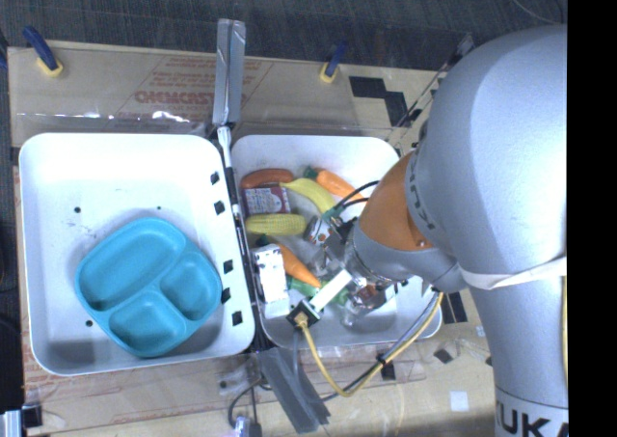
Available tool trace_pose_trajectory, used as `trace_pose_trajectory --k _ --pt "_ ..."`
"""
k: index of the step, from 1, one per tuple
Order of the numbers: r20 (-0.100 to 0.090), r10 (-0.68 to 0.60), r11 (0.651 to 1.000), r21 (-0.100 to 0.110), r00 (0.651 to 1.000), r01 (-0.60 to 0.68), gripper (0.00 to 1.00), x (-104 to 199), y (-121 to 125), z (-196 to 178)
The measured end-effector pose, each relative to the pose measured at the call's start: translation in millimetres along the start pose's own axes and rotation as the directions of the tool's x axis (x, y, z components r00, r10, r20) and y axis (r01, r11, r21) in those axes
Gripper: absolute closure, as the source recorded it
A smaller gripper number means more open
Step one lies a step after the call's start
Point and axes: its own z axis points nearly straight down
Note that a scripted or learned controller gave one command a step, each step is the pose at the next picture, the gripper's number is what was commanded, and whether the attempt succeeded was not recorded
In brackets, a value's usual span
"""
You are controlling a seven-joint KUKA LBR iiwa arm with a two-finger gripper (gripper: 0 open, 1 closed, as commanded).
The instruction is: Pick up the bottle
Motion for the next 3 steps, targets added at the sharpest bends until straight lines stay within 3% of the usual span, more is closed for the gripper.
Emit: trace_pose_trajectory --k 1,2,3 --pt "0.002 0.164 0.986 0.001 0.986 -0.164 0.00 68 25 0" --pt "-0.002 0.297 0.955 0.000 0.955 -0.297 0.00 80 99 -127" --pt "-0.001 0.136 0.991 -0.001 0.991 -0.136 0.00 79 147 -148"
